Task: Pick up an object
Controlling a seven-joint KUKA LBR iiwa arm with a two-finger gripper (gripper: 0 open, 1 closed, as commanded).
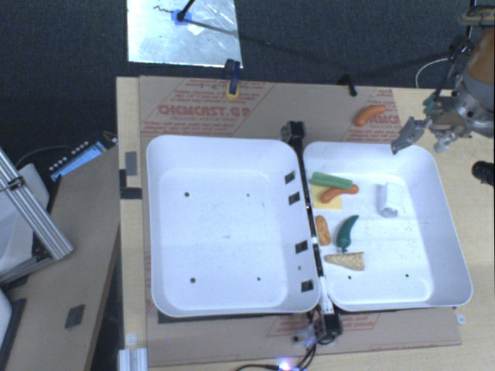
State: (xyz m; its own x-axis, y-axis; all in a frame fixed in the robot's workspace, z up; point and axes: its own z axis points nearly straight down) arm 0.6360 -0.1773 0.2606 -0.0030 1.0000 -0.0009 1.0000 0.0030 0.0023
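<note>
The right bin [445,246] holds several small items: a green pod [331,180], an orange carrot-like piece [341,192] on a yellow slip, a white cylinder [387,199], a small orange sausage [322,229], a dark teal pepper [346,232] and a tan wedge [346,260]. My gripper [424,139] hangs over the bin's back right corner, open, with nothing between its fingers. It is well apart from every item.
An orange sausage [370,114] lies on the cardboard behind the right bin, left of the gripper. The left bin [166,161] sits beside the right one, with black clips along the shared wall. A cable loops near the wrist at the far right.
</note>
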